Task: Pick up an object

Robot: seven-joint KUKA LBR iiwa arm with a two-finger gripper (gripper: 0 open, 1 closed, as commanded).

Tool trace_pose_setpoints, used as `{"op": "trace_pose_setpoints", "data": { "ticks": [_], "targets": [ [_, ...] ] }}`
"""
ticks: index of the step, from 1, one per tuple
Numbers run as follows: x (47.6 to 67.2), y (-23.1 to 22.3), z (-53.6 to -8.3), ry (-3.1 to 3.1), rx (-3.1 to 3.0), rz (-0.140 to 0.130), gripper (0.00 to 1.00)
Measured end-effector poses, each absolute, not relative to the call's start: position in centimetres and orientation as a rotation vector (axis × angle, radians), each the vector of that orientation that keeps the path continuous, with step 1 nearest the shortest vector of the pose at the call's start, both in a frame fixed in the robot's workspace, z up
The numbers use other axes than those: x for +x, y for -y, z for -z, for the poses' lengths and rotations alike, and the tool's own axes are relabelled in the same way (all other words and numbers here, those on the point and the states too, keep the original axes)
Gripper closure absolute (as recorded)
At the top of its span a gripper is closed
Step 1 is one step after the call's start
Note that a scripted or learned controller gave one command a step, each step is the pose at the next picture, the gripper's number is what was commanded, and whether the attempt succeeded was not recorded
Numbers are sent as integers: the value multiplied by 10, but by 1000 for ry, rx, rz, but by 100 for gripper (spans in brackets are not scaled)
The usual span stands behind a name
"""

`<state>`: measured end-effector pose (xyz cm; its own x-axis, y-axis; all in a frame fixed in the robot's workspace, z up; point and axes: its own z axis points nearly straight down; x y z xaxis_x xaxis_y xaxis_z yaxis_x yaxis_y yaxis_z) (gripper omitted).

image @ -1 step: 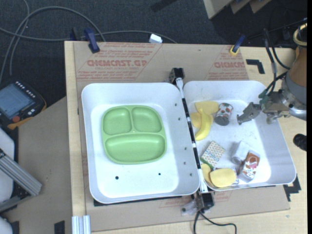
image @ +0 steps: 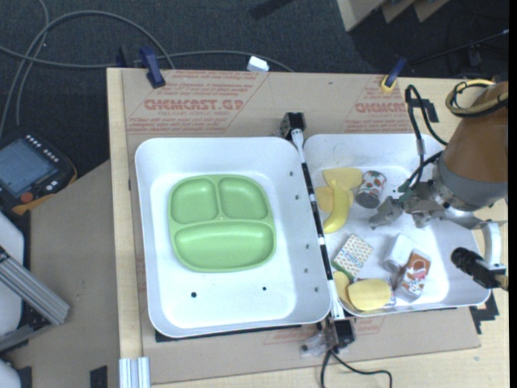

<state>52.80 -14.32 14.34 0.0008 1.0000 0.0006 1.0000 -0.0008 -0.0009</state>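
A grey KUKA arm with an orange band (image: 477,148) reaches over the right-hand white bin (image: 452,293), its gripper (image: 397,210) low among the objects there; whether the pincer is wide, narrow or holding anything cannot be told from this angle. Just left of the gripper stands a small printed can (image: 371,188), with a yellow banana (image: 338,196) further left near the bin's wall. Below the gripper lie a patterned card (image: 353,254), a red and white carton (image: 415,274) and a yellow lemon-like fruit (image: 369,294). Well left of the gripper, the other bin (image: 161,305) carries a green divided plate (image: 221,221)
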Motion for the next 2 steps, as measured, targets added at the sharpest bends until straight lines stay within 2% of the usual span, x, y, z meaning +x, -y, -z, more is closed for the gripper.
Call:
{"op": "trace_pose_setpoints", "data": {
  "ticks": [1,2],
  "targets": [
    [612,113,-85,2223,-2221,2,0],
    [662,110,-85,2224,-2220,1,0]
  ]
}}
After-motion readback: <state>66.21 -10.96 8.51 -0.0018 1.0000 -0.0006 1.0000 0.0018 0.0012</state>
